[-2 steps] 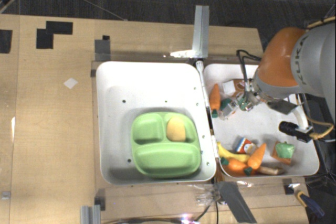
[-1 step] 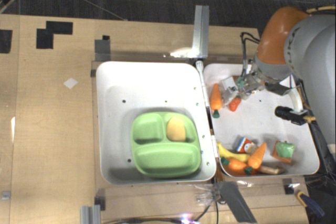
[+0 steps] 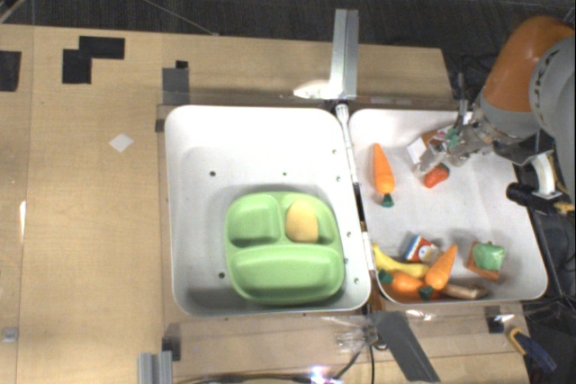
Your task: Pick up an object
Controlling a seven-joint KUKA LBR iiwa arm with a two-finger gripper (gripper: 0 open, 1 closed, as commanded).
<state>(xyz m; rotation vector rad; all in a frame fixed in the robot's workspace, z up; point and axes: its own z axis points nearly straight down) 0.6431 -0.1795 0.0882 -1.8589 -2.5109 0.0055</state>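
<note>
Red object [image 3: 436, 177] sits just below the low-reaching claw [image 3: 443, 148], grip state unclear.

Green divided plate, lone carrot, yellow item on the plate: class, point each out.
Green divided plate [image 3: 270, 270], camera view, bare large compartment.
Lone carrot [image 3: 382, 168], camera view, middle of orange body.
Yellow item [image 3: 302, 220], camera view, its centre.
</note>
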